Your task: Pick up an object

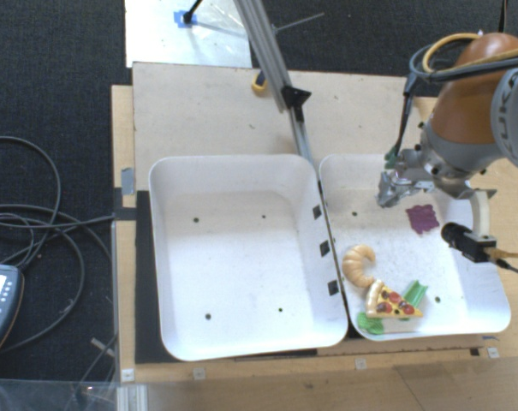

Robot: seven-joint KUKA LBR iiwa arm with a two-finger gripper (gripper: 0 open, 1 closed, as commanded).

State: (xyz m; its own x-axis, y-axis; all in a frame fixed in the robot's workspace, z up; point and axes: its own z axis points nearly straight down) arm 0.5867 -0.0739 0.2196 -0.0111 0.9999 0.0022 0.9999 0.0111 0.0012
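A pale wooden table (207, 114) on dark carpet carries two shallow white bins side by side. Nearest the camera, at about 5 o'clock in the right bin (481, 311), a toy pizza slice (394, 302) lies touching a green leafy piece (413, 294). Just beyond, at 11 o'clock from the pizza, sits a croissant (359, 264). Farther back, a purple piece (423, 218) lies flat on the bin floor. The hand (391, 193) hangs at 10 o'clock from the purple piece, near it but apart; whether it is open or closed I cannot tell. The left bin (169, 255) lies at 9 o'clock.
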